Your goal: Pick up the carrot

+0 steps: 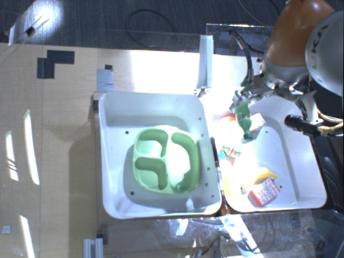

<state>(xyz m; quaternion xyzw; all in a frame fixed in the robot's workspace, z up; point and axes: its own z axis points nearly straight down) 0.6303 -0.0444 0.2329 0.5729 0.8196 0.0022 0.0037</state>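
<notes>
Two bins [115,144]: one green tray [165,160], one red carton [264,192]; fingers [243,107] pinching one green bottle [245,121]

a green tray [165,161] lies in the left bin [113,198]; a banana [262,176] and red carton [264,192] in the right bin [306,176].

Pale wood bench [59,160], dark ribbed floor [134,4] beyond, bright glare patches, perhaps sunlight

Arm [312,36] cut off by top and right edges; carrot [228,116] washed out by glare, outline unclear; small packet [230,153] label illegible.
</notes>
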